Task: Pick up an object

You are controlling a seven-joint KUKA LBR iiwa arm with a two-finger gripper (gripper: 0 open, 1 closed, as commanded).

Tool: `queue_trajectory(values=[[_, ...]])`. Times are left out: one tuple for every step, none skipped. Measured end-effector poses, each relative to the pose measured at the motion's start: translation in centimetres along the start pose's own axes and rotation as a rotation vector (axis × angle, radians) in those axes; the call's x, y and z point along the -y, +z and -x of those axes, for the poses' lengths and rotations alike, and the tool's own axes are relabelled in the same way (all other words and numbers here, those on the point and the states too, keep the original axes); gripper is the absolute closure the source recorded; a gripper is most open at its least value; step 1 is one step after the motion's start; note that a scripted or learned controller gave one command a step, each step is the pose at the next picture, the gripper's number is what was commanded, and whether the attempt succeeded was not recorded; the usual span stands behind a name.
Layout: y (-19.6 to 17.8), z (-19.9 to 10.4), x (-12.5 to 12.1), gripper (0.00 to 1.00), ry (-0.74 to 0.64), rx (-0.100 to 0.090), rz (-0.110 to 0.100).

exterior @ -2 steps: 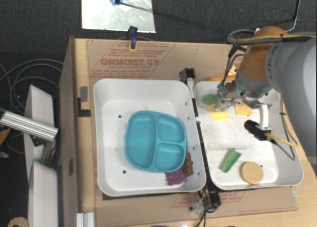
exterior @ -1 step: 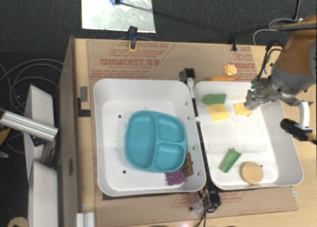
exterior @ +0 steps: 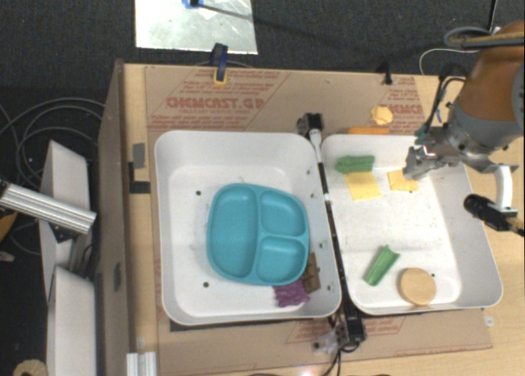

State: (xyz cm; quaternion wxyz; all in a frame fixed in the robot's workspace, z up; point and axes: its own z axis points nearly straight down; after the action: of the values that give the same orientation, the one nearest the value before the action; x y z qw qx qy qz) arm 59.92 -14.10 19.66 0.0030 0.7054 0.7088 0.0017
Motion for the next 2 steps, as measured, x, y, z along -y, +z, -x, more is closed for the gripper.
queue_trajectory(values=[[-0.6, -5.3, -1.0, 1.00, -0.004, -0.003, -0.004], [0.3, 0.1, 0.2, 1.00, 0.008, 0.001, -0.005]])
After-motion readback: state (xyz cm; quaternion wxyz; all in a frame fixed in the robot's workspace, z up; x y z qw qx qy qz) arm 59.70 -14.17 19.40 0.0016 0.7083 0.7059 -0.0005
